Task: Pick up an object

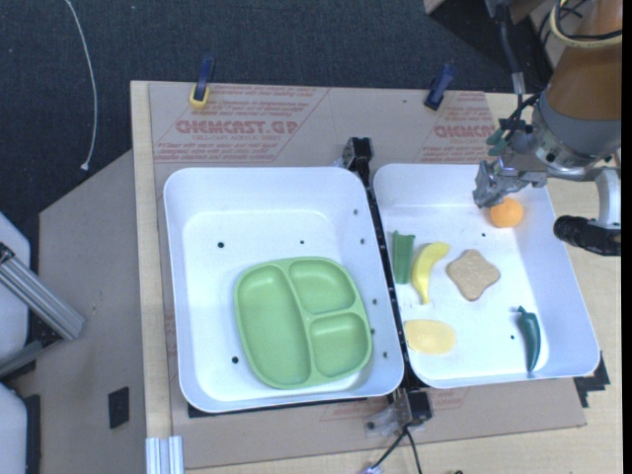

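Note:
My gripper [491, 192] hangs over the far part of the right bin [558, 294], just left of and above a small orange ball [507, 214] that lies on the bin floor. Its fingers look close together with nothing visible between them, but the arm blocks a sure view. Further toward the front lie a green strip [403, 256], a yellow banana [428, 268], a tan bread slice [473, 275], a pale yellow round piece [431, 337] and a dark teal pepper [529, 336].
The left bin [197, 265] holds a green divided plate [301, 320]. Black clamps [358, 153] join the bins at the middle seam. Blue clips [439, 86] pin the cardboard at the back edge. A black part [591, 233] sticks in from the right.

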Tool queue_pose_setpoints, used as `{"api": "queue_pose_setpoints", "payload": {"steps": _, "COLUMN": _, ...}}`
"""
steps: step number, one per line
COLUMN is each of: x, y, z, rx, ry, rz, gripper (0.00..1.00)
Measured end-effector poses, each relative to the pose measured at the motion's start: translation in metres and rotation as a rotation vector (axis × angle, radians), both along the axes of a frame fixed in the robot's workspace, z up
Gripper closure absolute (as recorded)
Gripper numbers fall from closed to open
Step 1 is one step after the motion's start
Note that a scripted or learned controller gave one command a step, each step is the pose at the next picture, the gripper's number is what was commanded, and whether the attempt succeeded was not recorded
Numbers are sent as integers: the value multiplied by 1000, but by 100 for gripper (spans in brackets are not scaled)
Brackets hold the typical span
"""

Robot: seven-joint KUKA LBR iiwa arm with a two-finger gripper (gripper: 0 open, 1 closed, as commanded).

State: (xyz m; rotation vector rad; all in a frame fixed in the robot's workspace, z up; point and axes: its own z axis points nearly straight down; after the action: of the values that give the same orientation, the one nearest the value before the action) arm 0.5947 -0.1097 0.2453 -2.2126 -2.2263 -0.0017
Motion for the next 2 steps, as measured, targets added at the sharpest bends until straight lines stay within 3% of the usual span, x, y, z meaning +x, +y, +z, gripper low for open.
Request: {"api": "queue_pose_setpoints", "payload": {"steps": 2, "x": -6, "y": 94, "z": 3, "rx": -1, "ry": 1, "rz": -1, "gripper": 100}}
